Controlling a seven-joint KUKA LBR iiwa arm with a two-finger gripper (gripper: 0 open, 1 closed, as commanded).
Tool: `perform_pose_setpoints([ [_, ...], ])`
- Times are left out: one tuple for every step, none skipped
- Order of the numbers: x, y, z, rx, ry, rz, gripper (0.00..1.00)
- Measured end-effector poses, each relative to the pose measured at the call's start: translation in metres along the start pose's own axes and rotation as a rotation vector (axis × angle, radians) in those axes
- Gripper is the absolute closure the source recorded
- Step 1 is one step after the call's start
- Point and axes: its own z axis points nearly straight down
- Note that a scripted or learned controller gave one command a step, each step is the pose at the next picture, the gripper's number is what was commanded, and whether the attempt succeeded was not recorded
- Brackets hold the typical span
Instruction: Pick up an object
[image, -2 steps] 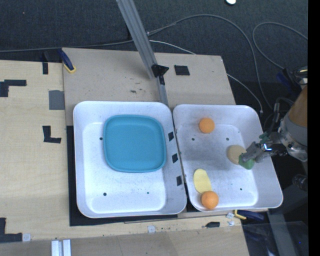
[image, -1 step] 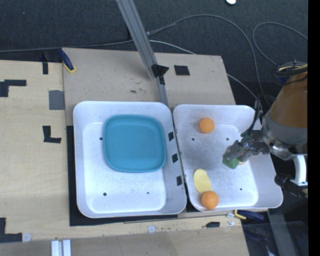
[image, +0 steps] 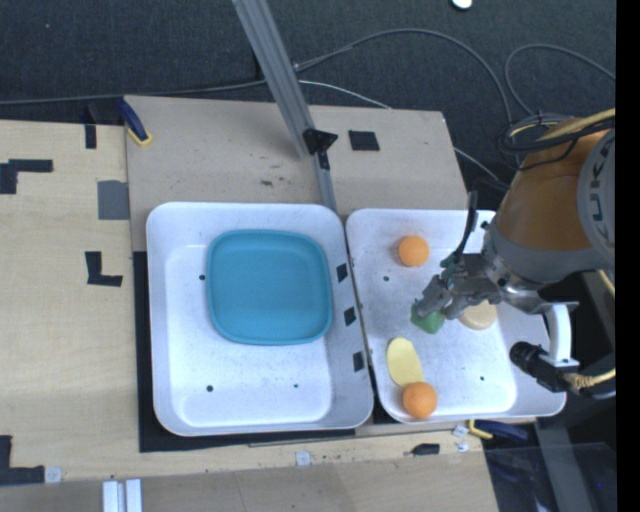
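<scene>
The hand (image: 436, 305) sits low in the right bin (image: 380, 235), near its middle, at the end of the grey arm (image: 545, 215) with its orange band that reaches in from the right. A small green object (image: 430, 322) lies right at the tip of the hand, touching or just under it — whether the hand is spread or pinching that piece cannot be told from this slant, as the dark metal parts hide the gap. Just to the right of the green object, partly under the wrist, lies a pale cream object (image: 480, 317). An orange ball (image: 412, 250) rests near the far side of the same bin, apart from the hand and up-left of it. Toward the near side lie a pale yellow object (image: 403, 360) and, touching its lower edge or just beside it, a second orange ball (image: 420, 400) near the bin's front rim. The left bin (image: 180, 400) holds a teal square plate (image: 269, 286), lying flat a little toward its far side, well apart from the hand. Both bins stand side by side on a tan wooden surface (image: 60, 330) marked with dark tape pieces; a grey metal bar (image: 285, 85) slants down from the top to the gap between the bins. Beyond the surface lies dark carpet (image: 100, 45) with black cables (image: 420, 50) looping across it toward the arm's base.
</scene>
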Motion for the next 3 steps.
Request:
perform_pose_setpoints([
  [0.053, -0.002, -0.008, 0.0, 0.0, 0.001, 1.0],
  [0.108, -0.002, -0.015, 0.0, 0.0, 0.0, 1.0],
  [0.153, 0.0, -0.016, 0.001, -0.001, 0.001, 1.0],
])
